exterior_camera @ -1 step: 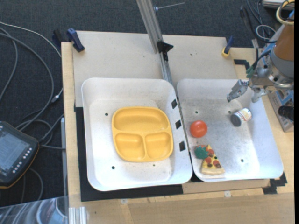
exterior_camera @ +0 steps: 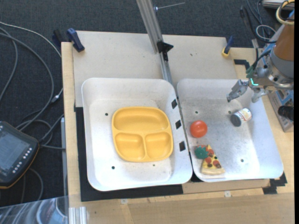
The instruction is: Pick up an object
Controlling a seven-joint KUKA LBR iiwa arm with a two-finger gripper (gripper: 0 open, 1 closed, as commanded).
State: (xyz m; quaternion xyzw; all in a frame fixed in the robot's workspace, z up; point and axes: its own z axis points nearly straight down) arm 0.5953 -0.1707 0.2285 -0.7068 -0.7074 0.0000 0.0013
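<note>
The small can [exterior_camera: 241, 116] lies on its side in the right bin [exterior_camera: 261, 167], near the far right corner, just below the gripper [exterior_camera: 247, 93]. Fingers spread wide, nothing between them, hovering above it. That can looks light, stiff and smooth, so it may roll; squeezing across its round body seems safest. Nearer centre sit a red ball [exterior_camera: 198, 129] and a toy pizza slice [exterior_camera: 210, 161]. A yellow divided tray [exterior_camera: 142, 134] occupies the left bin [exterior_camera: 93, 125].
</note>
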